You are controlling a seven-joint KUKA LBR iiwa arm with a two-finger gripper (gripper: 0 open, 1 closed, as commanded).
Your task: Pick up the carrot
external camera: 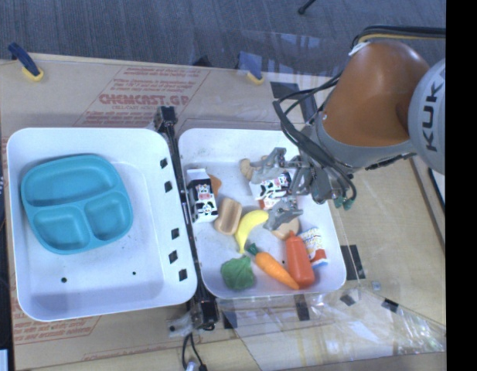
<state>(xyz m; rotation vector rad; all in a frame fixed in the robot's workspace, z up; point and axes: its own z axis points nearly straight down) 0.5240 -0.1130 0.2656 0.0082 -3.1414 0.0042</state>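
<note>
Carrot (275,270) lies flat in the right bin (223,141), near its front edge. Long axis runs diagonal: green-topped end up-left near the banana (250,227), narrow tip down-right by the front wall. Broccoli (237,273) just left of it, red bottle-shaped thing (299,260) just right, about touching along the carrot's lower end.

Arm (377,91) comes in from the right, orange band over the bin's right rim, wrist angled down-left into the bin. Gripper (278,182) sits over the upper middle of the right bin, amid a small cow-print carton and grey clutter, well apart from the carrot. Nothing of the carrot is between the fingers. Fingers open or closed: cannot tell, metal parts and cables blur together with the items under them.

Other stuff: second cow-print carton (201,199) by the divider, tan bread-like piece (228,216) beside the banana. Left bin (37,149) holds a blue divided tray (74,201). Objects under the gripper partly hidden; red bottle's label too small to read.
</note>
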